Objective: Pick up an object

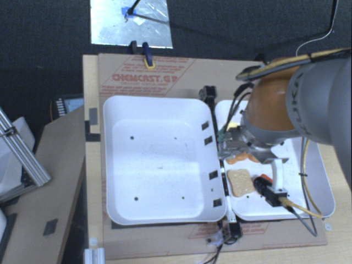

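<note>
Tan, a flat piece like bread (239,181) lies in the right bin (324,202) near an orange thing (240,159), just below the arm's end effector (234,144), whose state I cannot tell.

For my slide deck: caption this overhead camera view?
KUKA arm reaching into right bin above tan sponge-like block; left bin beside it.

A robotics lab: white bins (159,106) on a cardboard-topped bench (143,73).
</note>
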